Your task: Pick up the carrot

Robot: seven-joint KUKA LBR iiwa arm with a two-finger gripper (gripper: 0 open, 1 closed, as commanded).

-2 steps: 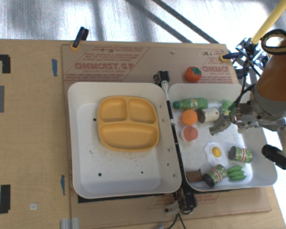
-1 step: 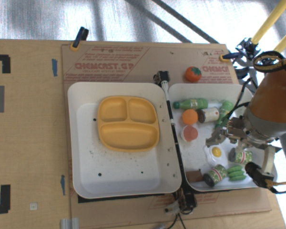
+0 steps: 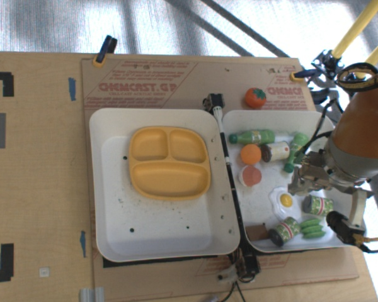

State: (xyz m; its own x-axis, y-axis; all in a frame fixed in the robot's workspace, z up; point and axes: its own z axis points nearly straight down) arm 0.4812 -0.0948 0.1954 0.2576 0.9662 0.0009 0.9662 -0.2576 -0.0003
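Down front, green beans (image 3: 313, 229) sit by the can (image 3: 285, 231); claw (image 3: 300, 180) hovers mid right bin (image 3: 264, 244), grip unreadable. Carrot's hard to spot, maybe the orange piece (image 3: 251, 154) — confirm, then descend centred

Tool (image 3: 300, 180) hangs low in the right white bin (image 3: 274, 119), just over the fried-egg toy (image 3: 283, 200). Left of it sits the round orange ball (image 3: 251, 154); beyond that, the yellow sectioned plate (image 3: 169, 162).
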